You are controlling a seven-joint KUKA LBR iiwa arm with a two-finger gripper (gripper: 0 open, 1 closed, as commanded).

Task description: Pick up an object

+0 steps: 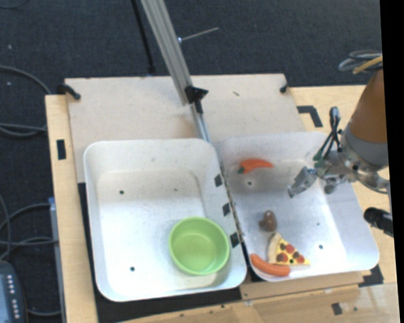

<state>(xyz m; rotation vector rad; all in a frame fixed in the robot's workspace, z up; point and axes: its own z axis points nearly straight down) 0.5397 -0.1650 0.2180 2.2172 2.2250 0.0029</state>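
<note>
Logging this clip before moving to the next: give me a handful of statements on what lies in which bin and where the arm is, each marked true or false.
1. The green bowl sits in the left bin. True.
2. The pizza slice lies in the left bin. False: it lies in the right bin, near its front edge.
3. The orange carrot-like piece lies near the right bin's back edge. True.
4. The gripper is over the left bin. False: it is over the right bin.
5. The small brown object rests inside the bowl. False: it lies on the right bin's floor.
</note>
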